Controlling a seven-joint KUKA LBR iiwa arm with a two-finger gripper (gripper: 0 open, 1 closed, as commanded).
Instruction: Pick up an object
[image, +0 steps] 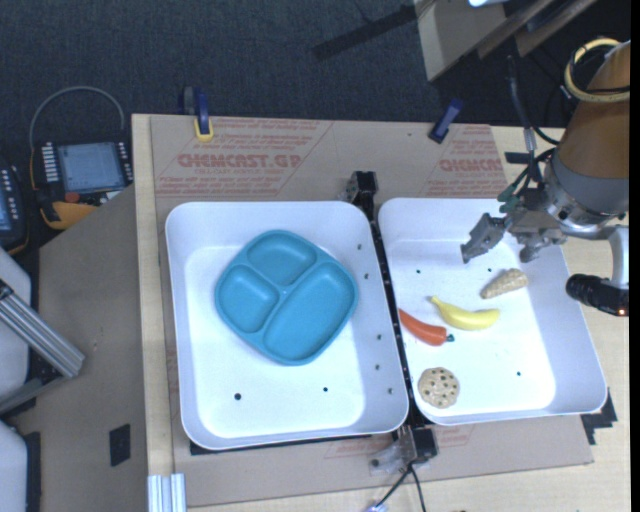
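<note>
With its fingers spread and nothing between them, the gripper (510, 240) hangs over the right bin (575, 390) just above what looks like a bread piece (503, 284), so it should descend straight and straddle it before closing.

A yellow banana (466, 315), red-orange pepper (423, 327), round cookie (438, 386) and tan bread piece (503, 284) lie in the right bin (560, 395).
</note>
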